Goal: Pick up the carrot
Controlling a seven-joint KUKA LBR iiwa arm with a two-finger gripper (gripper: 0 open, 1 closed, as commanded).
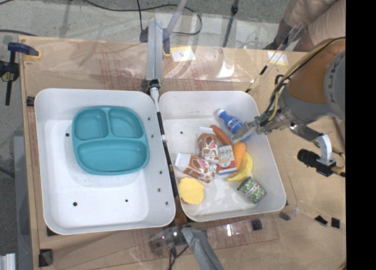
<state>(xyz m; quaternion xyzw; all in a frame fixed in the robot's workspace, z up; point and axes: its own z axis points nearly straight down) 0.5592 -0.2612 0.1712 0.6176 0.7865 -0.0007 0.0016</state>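
The carrot (pixel 221 134) is a slim orange piece lying at a slant in the right bin (pixel 188 103), between a blue-and-white bottle (pixel 228 120) and a brown snack packet (pixel 206 145). A second orange piece (pixel 239 149) lies just to its right, touching a yellow banana (pixel 244 168). My gripper (pixel 248 130) reaches in over the bin's right wall and hangs low, right beside the bottle and just right of the carrot. Nothing is visibly lifted.
More packets (pixel 226 158) (pixel 198 169), a yellow round object (pixel 191 191) and a green can (pixel 251 189) crowd the right bin's front half. The left bin (pixel 59 204) holds a teal divided plate (pixel 110 139). A metal post (pixel 153 57) stands behind the bins.
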